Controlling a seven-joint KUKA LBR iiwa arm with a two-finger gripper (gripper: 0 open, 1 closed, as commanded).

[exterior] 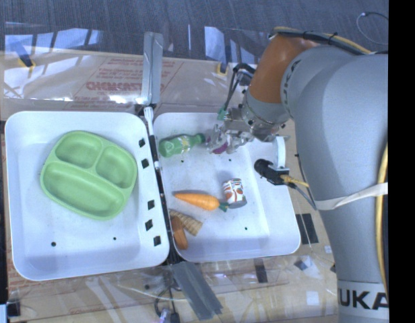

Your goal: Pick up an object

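1. Closest to the lens, you have the arm's grey body [342, 147] down the right side, with its orange band [278, 66] above the wrist.
2. Your claw [222, 142] sits low over the far part of the right bin [261, 231], close to that bin's back wall. You cannot tell whether it is spread or pressed together. Its tip shows as a small jumble against the wrist, so you cannot say that it holds anything.
3. Right under the claw's tip you can see a small dark purplish thing [221, 149]. It is too small to name, and you cannot tell whether the claw touches it.
4. Just beside the claw, on its left in this view, the green bottle [180, 144] lies on its side with its narrower end pointing at the claw. You cannot tell whether the two are touching.
5. Nearer to you, around the middle of the right bin, there is a small can [234, 191] with a red and white label. The carrot [196, 200] lies crosswise just to its left, with its green stub end next to the can.
6. In the near left corner of the right bin, a brown cone-like piece [188, 223] and an orange piece [180, 238] lie side by side against the dividing wall.
7. Well apart from the claw, the left bin [73, 251] holds a green divided plate [89, 173] with three compartments, set at a slant.
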